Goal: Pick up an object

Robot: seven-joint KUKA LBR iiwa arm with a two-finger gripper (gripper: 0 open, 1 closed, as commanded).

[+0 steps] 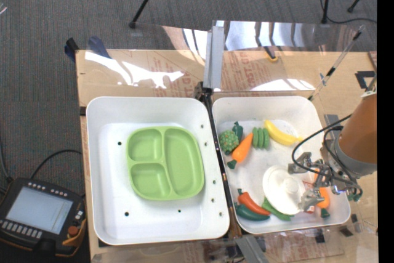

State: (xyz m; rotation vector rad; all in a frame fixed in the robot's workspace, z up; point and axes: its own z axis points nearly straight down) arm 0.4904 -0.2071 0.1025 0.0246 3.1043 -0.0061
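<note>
Two bins sit side by side on the desk (pixel 148 74): the left bin (pixel 98 132) holds a divided plate (pixel 165 163) near its middle, and the right bin (pixel 308 109) holds the rest. In the right bin, a broccoli (pixel 229 140) lies at the left with a carrot (pixel 241 149) just right of it, then a bean pod (pixel 261 137), and a banana (pixel 281 133) farther right toward the back. A round plate (pixel 280 188) lies nearer the front, with a pepper (pixel 252 202) at its front left, and the gripper (pixel 314 191) hangs over the plate's right edge.
</note>
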